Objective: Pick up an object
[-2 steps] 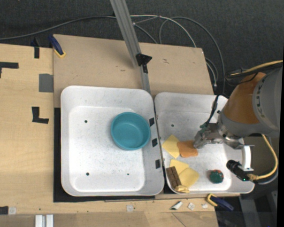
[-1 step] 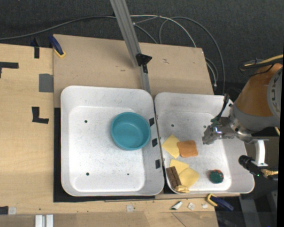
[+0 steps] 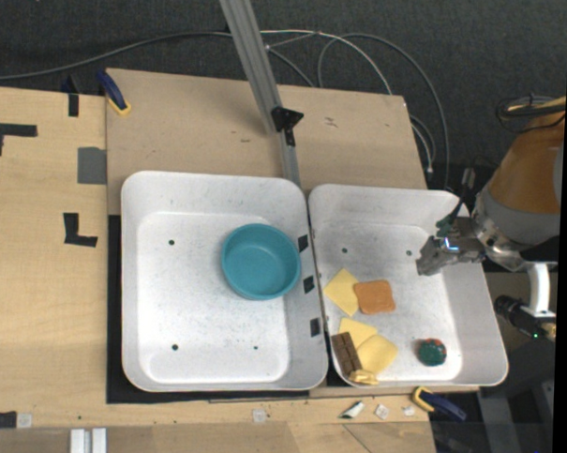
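Approach step, nothing gripped: 2-finger metal gripper [image 3: 434, 257], fingers' spacing impossible to tell, poised above right white bin [image 3: 477, 304], needing descent toward orange square block [image 3: 374, 296].

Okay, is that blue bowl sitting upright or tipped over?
Upright. The blue bowl in the left bin shows its full round rim and inside, opening facing up.

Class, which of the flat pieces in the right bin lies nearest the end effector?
The orange square; the yellow pieces lie farther from the end effector.

No readable text, labels, brands or numbers on any surface.
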Tool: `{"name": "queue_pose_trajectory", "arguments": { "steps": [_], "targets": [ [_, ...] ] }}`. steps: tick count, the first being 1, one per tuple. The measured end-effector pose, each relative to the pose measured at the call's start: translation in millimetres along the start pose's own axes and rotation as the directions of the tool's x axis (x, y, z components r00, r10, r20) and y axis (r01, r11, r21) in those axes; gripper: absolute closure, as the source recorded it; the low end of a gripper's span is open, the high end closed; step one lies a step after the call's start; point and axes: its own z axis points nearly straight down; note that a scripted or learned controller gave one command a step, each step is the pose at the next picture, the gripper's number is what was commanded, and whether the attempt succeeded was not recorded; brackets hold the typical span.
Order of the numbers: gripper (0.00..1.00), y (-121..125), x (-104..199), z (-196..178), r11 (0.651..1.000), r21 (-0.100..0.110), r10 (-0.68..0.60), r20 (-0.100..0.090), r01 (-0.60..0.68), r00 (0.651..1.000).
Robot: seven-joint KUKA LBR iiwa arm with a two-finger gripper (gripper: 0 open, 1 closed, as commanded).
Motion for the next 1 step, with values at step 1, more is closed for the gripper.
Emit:
{"name": "queue_pose_trajectory", "arguments": {
  "steps": [1],
  "targets": [
    [1.0,0.9,0.4,-25.0,1.0,0.001,0.0,-0.001,0.0,1.0]
  ]
}}
